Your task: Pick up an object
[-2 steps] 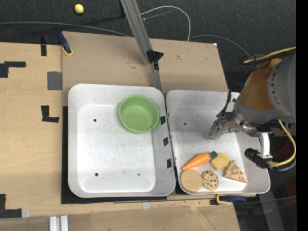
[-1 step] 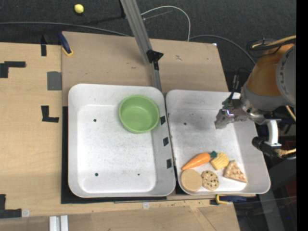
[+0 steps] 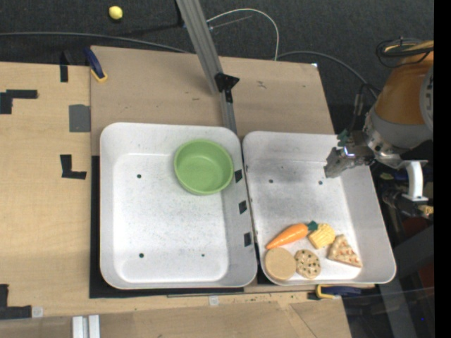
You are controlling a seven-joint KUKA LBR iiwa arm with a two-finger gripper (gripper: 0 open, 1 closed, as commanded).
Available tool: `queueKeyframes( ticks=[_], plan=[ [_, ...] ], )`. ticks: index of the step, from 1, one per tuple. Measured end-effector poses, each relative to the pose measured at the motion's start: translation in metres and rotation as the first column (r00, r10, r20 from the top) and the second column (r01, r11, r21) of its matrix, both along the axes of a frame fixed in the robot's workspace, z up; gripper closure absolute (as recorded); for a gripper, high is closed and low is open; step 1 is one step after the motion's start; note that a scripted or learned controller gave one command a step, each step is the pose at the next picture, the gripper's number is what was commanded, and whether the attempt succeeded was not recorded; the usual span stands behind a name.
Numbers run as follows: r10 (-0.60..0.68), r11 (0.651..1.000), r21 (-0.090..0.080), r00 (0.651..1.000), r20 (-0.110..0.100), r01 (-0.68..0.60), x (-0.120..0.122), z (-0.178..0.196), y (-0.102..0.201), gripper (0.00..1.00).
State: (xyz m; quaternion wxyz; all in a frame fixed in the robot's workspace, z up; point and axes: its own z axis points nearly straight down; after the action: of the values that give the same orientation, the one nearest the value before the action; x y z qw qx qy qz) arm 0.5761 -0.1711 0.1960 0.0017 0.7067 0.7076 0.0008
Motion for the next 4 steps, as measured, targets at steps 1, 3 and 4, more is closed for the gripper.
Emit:
queueKeyframes(
  ticks=[1,3,4],
  plan=[
    [0.0,1.0,0.001,1.0,-0.002,0.0,0.001,0.022,0.0,1.0],
    [0.006,1.0,0.004,1.0,-0.003,-0.006,0.013,0.026,0.107,1.0],
    [0.006,1.0,0.004,1.0,-0.006,-0.006,0.011,0.023,0.163,1.0]
  ],
)
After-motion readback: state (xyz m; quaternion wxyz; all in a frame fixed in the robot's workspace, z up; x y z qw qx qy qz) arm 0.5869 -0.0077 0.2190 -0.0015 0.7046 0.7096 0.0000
